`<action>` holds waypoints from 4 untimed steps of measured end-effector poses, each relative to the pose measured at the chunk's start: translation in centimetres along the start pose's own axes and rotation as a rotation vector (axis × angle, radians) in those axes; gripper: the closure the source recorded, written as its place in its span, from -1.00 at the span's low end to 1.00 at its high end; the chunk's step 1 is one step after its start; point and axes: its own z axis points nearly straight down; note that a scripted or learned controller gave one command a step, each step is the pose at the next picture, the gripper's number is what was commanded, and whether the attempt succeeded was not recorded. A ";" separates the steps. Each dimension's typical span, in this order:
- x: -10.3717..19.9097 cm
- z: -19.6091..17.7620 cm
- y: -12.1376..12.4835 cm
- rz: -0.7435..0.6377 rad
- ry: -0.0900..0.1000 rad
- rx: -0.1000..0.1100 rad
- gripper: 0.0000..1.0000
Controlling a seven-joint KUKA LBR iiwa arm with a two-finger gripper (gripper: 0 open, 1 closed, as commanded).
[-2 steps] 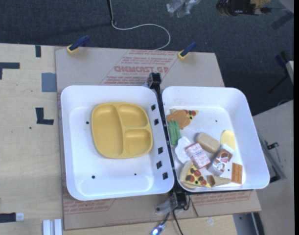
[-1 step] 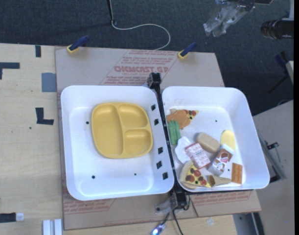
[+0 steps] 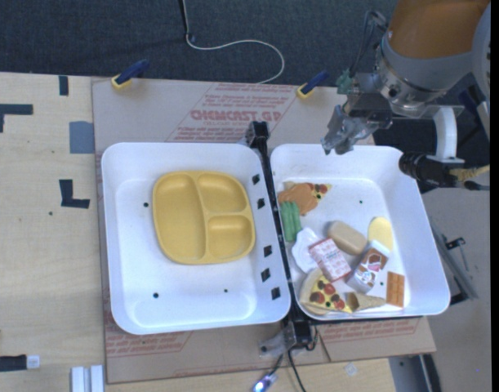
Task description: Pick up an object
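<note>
The arm comes in from the upper right of the frame, and its gripper (image 3: 340,141) hangs over the far rim of the right bin (image 3: 412,194), near that bin's upper left corner. Nothing sits between the gripper's tips, and from this slanted view I cannot tell whether it is parted or closed. The things to choose from lie in a loose heap in the lower middle of the right bin: a pizza slice (image 3: 305,194) nearest the gripper, a green piece (image 3: 291,220) just beside it along the divider, a tan block (image 3: 348,238), a yellow piece (image 3: 380,233), a red and white packet (image 3: 329,258), and a second pizza slice (image 3: 325,294) by the near rim, with a small orange wafer (image 3: 394,289) at the lower right. The left bin (image 3: 126,219) holds 1 yellow divided plate (image 3: 204,216), lying flat in its middle. I judge this to be the approach step, with nothing picked up yet. The next move calls for choosing 1 target, bringing the gripper in over it and lowering it; the upper pizza slice is closest and stands fairly apart from the crowd, whereas the packed items lower down touch each other and look harder to seize cleanly
</note>
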 end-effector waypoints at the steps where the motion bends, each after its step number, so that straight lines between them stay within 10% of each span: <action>1: 3.2 -13.9 2.3 -0.009 0.002 -0.036 1.00; 2: 2.5 -3.7 -1.0 -0.003 0.000 -0.008 1.00; 3: 2.9 -16.7 1.5 -0.007 0.001 -0.035 1.00; 4: 3.1 -2.9 -2.3 -0.003 0.001 -0.004 1.00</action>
